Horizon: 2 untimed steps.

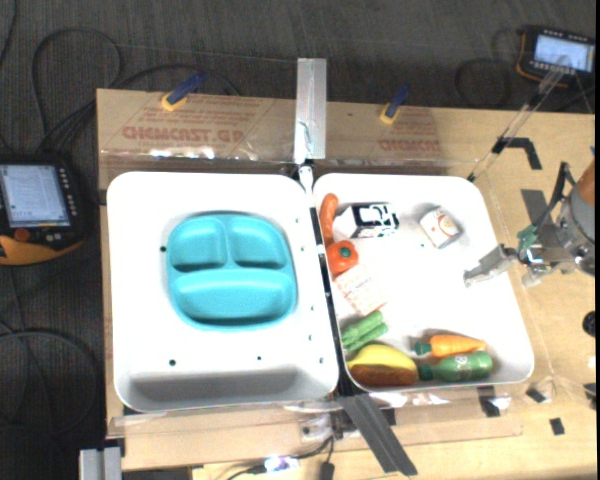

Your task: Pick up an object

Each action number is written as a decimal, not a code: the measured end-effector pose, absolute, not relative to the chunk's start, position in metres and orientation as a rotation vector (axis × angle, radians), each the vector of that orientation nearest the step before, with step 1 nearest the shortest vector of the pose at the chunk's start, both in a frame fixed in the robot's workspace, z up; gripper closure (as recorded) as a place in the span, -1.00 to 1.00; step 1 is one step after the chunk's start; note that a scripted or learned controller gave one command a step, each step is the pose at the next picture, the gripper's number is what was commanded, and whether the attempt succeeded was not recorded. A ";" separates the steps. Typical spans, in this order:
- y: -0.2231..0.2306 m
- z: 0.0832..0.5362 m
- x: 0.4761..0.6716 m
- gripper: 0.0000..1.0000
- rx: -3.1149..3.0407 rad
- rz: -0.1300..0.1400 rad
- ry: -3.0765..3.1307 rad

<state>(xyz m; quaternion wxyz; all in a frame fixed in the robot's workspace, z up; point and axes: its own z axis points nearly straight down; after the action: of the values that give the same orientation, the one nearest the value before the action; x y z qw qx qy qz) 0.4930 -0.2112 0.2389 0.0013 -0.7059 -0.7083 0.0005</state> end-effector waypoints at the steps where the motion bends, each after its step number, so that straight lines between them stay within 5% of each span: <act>1: -0.197 0.205 0.585 -1.00 -2.143 0.004 -2.295; 2: -0.215 0.105 0.632 -1.00 -1.953 0.001 -2.457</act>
<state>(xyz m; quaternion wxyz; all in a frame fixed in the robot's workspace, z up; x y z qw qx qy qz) 0.6321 -0.2146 0.1053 0.0012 -0.6223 -0.7828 0.0002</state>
